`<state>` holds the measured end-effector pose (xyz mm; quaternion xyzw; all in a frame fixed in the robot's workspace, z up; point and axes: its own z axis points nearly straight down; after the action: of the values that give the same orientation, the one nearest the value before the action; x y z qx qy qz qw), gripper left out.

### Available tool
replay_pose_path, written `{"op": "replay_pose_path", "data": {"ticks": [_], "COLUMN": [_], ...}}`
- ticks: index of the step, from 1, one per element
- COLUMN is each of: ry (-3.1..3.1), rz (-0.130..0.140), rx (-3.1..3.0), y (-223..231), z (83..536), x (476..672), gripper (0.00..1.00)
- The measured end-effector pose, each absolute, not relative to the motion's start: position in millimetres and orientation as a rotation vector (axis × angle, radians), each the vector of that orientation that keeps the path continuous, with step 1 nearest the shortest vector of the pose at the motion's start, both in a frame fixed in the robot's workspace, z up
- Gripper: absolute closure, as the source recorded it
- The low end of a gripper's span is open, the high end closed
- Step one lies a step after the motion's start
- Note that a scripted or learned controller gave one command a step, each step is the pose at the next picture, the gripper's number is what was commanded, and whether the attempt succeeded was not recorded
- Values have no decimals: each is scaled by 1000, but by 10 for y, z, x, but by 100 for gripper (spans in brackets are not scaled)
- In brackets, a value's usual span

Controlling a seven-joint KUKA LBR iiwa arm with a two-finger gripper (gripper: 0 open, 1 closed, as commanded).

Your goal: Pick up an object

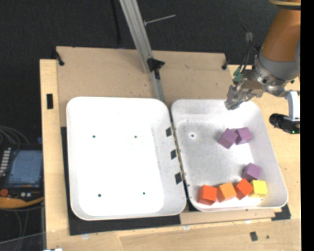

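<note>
Camera view: the gripper (233, 104) hangs over the right bin's (199, 111) far rim, holding nothing; whether it is spread, I cannot tell. A straight descent would likely strike bare floor. The nearest targets, 2 purple cubes (235, 136) touching each other, lie just nearer the camera; their contact may block a finger.

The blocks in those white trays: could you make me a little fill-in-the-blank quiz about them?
1. All the blocks lie in the ___ bin.
2. The yellow block sits at the end of a row beside ___ orange blocks.
3. The gripper hangs over the bin's far rim, closest to a pair of ___ blocks.

Missing words: right; three; purple
</note>
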<state>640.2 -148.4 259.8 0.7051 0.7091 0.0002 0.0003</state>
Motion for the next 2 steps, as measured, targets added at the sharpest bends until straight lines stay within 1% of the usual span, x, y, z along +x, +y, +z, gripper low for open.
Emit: {"op": "replay_pose_path", "data": {"ticks": [1,2], "ry": [2229,2229], "rz": [2,0], "rx": [2214,2215], "y": [-974,-461], "z": [2667,2517], "x": [6189,6034], "gripper": [100,100]}}
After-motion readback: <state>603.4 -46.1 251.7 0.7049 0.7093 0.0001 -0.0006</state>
